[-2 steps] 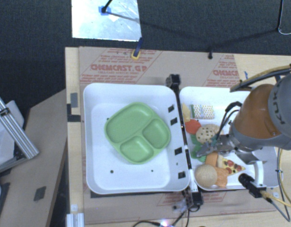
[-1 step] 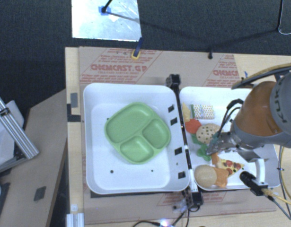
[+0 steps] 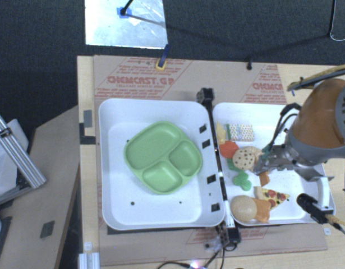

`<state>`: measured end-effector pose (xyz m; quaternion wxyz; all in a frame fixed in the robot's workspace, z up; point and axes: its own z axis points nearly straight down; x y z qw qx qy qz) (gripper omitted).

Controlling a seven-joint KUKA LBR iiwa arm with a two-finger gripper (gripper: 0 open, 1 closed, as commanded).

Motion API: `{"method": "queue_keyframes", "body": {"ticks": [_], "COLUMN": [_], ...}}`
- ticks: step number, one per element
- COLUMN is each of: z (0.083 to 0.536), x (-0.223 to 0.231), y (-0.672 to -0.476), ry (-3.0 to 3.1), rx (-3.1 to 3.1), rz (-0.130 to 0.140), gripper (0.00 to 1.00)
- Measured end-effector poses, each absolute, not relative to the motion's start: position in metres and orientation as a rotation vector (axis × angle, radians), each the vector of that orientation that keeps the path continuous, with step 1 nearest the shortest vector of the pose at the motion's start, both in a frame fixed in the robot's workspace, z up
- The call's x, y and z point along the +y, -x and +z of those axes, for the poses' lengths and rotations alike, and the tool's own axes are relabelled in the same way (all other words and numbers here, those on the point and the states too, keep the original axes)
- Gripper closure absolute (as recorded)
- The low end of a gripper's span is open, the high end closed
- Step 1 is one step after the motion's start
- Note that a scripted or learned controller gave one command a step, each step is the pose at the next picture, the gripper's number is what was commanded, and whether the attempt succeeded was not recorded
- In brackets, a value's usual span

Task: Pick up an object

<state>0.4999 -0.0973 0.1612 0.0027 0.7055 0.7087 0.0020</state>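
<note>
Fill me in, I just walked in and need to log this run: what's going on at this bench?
A grey and orange robot arm reaches in from the right over the right bin, which holds toy food: a cookie, a pizza slice, a bun, a red piece and a green piece. Its pincer is down among them beside the cookie; whether it grips anything is not clear. The left bin holds a green divided plate, untouched.
</note>
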Motion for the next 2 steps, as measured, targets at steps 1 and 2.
{"method": "queue_keyframes", "body": {"ticks": [1, 2], "z": [0.205, 0.226], "x": [-0.101, -0.101], "y": [-0.504, -0.505], "ry": [-2.212, -2.213], "rx": [2.222, 2.224], "rz": [0.006, 0.004], "gripper": [1.00, 1.00]}}
